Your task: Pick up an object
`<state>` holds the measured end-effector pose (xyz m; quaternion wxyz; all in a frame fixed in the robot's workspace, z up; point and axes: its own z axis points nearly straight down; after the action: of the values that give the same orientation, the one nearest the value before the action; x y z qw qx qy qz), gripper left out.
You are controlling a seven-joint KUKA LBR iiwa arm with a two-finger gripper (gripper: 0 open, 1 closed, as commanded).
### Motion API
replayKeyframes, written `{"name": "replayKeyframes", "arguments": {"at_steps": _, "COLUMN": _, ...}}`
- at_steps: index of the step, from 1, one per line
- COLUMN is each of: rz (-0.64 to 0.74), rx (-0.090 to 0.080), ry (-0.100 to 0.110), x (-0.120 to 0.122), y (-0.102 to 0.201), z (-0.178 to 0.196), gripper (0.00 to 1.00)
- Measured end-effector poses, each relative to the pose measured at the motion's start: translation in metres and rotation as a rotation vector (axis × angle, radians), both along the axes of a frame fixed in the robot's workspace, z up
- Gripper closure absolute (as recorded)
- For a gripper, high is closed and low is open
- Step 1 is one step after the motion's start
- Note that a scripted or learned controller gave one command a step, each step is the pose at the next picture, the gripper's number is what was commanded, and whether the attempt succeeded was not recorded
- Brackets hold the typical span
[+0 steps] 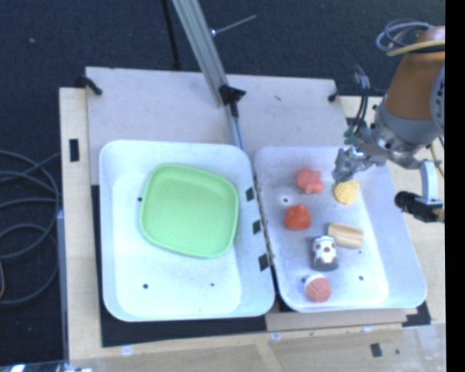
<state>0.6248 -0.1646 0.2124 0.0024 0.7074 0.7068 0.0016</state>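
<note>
The right bin holds several small objects: a pink lumpy piece, a yellow bumpy ball, a red piece, a tan bread-like roll, a small white and dark can and a round pink-red piece. My gripper hangs at the bin's far right part, just above and behind the yellow ball, its dark fingers pointing down. Nothing shows between them.
The left bin carries a green square plate. A slanted metal pole rises behind the bins, ending at a clamp near the divider. Cables lie on the dark floor at left.
</note>
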Motion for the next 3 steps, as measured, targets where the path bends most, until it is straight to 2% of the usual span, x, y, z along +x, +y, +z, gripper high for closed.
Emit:
{"name": "replayKeyframes", "arguments": {"at_steps": 1, "rz": 0.001, "rx": 0.0, "ry": 0.0, "x": 0.001, "y": -0.001, "z": 0.05, "gripper": 1.0}}
{"name": "replayKeyframes", "arguments": {"at_steps": 2, "rz": 0.004, "rx": 0.002, "ry": 0.004, "x": 0.009, "y": 0.045, "z": 0.055, "gripper": 1.0}}
{"name": "replayKeyframes", "arguments": {"at_steps": 3, "rz": 0.003, "rx": 0.001, "ry": 0.005, "x": 0.01, "y": 0.09, "z": 0.044, "gripper": 1.0}}
